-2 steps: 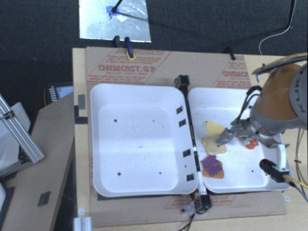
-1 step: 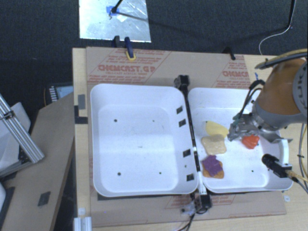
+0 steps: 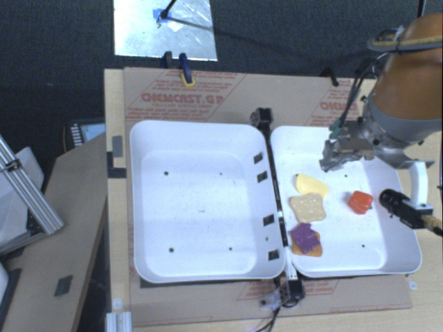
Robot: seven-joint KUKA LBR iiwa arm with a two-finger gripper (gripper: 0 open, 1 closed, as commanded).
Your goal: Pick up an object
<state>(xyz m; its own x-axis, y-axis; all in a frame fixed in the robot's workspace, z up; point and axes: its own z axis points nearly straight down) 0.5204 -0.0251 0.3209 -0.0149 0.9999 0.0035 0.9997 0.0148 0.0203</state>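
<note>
While the gripper [image 3: 335, 156] hangs over the back part of the right bin [image 3: 398, 258], nothing is between its fingers, and I cannot tell how wide they stand. Four objects lie in this bin: a yellow piece [image 3: 312, 185] just beside the gripper, a beige cracker [image 3: 307, 207], a purple piece [image 3: 304, 238] near the front, and a red piece [image 3: 360, 201]. I judge the step is the approach; next it must go down over one object, probably the yellow piece, and close.
</note>
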